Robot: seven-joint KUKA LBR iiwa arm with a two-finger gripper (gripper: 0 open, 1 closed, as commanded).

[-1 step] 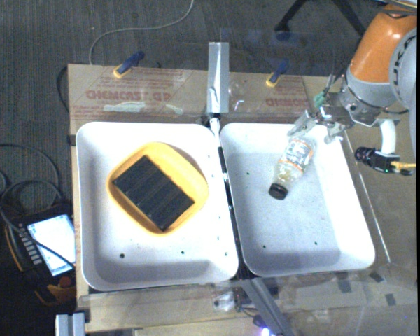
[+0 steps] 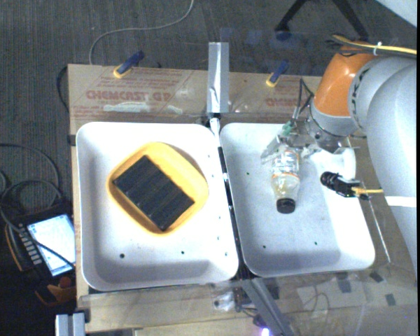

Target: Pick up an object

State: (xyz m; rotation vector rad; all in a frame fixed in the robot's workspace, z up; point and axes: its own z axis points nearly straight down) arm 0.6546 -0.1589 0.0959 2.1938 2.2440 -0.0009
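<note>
- Camera view, looking down on the desk (image 2: 126, 93) at a slant.
- Two white bins are sitting side by side: left bin (image 2: 98, 250), right bin (image 2: 322, 250), with their inner rims touching.
- The arm (image 2: 395, 124) is reaching in from the right, and its orange band (image 2: 336, 82) is showing over the right bin's far corner.
- The gripper (image 2: 294, 135) is hanging low over the far part of the right bin, right at the bottle's base end.
- Gripper state: cannot tell whether it is released, clenched or grasping; the wrist is hiding that part.
- The bottle (image 2: 285, 173), clear plastic, is lying on its side on the right bin's floor, near the middle and toward the far side.
- Its black cap (image 2: 285, 204) is pointing toward the near edge, and its crumpled base is lying under the gripper.
- A yellow dish (image 2: 190, 168) is sitting in the middle of the left bin.
- A black ridged block (image 2: 154, 191) is lying flat inside the dish, turned at an angle to the bin walls.
- Two blue clamps (image 2: 128, 64) are gripping the desk's far edge.
</note>
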